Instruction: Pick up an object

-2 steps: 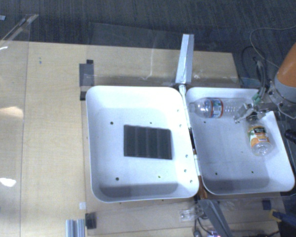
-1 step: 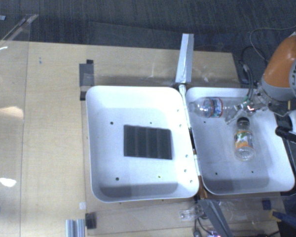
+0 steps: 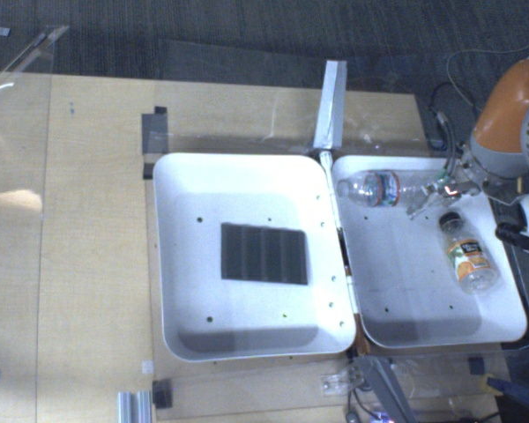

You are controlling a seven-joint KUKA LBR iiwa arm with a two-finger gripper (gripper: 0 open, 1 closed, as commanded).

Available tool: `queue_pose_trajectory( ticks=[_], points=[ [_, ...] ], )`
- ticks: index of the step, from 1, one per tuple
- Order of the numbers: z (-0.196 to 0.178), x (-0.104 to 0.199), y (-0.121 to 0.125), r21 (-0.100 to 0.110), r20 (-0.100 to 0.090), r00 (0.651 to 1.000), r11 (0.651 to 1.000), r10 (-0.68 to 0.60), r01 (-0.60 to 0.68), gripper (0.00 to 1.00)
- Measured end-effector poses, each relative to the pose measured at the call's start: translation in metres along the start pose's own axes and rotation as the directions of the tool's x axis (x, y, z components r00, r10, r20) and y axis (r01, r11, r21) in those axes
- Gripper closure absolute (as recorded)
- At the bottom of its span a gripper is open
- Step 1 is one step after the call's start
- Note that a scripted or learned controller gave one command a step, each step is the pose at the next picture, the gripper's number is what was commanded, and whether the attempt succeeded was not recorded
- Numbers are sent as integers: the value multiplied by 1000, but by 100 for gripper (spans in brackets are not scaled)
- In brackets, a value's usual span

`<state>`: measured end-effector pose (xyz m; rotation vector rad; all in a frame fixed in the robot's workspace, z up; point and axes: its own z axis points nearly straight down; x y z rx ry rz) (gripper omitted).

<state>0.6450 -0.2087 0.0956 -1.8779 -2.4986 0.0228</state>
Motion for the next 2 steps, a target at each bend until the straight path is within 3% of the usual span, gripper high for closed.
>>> queue_pose_trajectory(
  ticks=[1,2],
  points=[
    [-86,76,46,-31,4,996,996,84,-84,100],
    [-85,76,46,-30,4,996,996,84,-84,0]
  ],
)
